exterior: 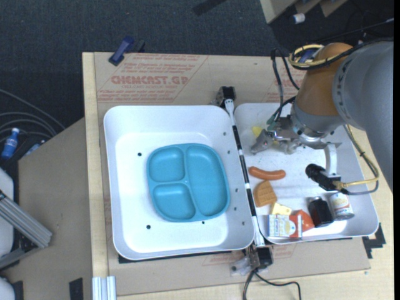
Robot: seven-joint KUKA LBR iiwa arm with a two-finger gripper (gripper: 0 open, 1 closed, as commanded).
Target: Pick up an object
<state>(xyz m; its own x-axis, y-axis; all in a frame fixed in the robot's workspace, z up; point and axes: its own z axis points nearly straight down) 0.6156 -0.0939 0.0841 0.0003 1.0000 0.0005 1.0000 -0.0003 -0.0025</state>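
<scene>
My gripper (273,141): parted or closed, I cannot tell. Sausage (267,174) at its 6 o'clock: judged light, smooth, rollable; grasp across its middle.

1 camera here, fixed high above the bench (156,74), looking down at a slant. It takes in both bins side by side, the left bin (125,167) and the right bin (365,211), with dark floor beyond the bench's far edge. The arm (350,74) enters from the right, close under the lens.
</scene>
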